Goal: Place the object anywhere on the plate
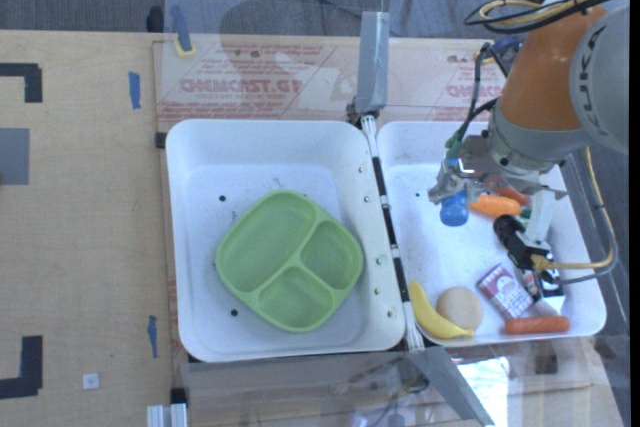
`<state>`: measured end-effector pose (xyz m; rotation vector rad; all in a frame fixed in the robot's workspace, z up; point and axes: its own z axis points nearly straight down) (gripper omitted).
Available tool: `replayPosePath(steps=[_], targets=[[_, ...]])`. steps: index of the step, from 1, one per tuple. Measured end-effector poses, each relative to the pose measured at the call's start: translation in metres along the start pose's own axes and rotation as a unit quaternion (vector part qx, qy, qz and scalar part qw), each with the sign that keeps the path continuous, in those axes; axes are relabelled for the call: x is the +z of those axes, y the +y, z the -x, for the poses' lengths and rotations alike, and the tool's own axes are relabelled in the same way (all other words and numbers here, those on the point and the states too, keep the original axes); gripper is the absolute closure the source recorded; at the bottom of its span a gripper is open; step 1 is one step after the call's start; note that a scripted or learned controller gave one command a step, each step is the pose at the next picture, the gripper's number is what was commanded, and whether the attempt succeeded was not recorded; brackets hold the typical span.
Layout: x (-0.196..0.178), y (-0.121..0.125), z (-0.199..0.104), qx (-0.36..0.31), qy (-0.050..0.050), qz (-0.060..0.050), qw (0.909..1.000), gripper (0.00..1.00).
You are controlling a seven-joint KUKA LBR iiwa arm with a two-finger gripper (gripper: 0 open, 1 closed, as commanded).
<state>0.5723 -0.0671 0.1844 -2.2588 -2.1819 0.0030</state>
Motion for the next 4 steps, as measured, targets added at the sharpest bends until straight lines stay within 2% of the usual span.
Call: replayPosePath(steps=[1, 2, 3, 4], targets=[[0.0, -0.027, -0.07, 0.004, 0.001, 0.0, 1.0, 1.0], [-0.037, -0.028, -0.183, -0.122, 0.0, 0.002, 0.9926, 1.0], [-0.037, -0.028, -0.183, -0.122, 0.0, 0.002, 0.9926, 0.0], [-0.047, -0.027, -0.183, -0.122, 0.0, 0.004, 0.9925, 1.0]])
